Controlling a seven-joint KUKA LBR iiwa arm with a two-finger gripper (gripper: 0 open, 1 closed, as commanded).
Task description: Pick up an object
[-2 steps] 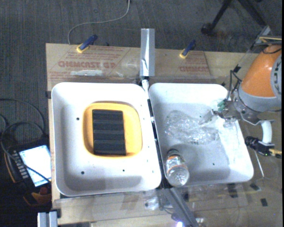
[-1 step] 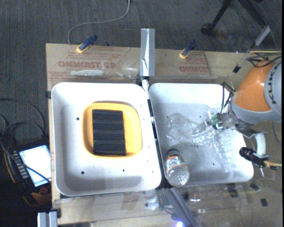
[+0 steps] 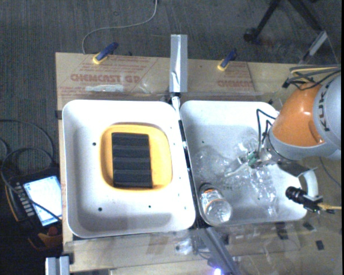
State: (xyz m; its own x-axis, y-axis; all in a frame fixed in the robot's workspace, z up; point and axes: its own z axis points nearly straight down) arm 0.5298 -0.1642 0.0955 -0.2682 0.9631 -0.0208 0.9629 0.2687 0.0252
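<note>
Two white bins on the bench: left bin (image 3: 80, 153), right bin (image 3: 218, 116). One yellow tray (image 3: 108, 153) with a black insert, inside the left bin. One clear plastic bottle (image 3: 215, 204), right of that tray in the right bin. Two blue-and-yellow clamps (image 3: 105, 52) (image 3: 227, 58) beyond the bins.

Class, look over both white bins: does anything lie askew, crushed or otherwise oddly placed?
Yes. In the right white bin, a clear plastic bottle lies on its side in the near-left corner, and a crumpled clear plastic piece lies beside it. The yellow tray with a black ridged insert sits squarely in the left bin.
</note>
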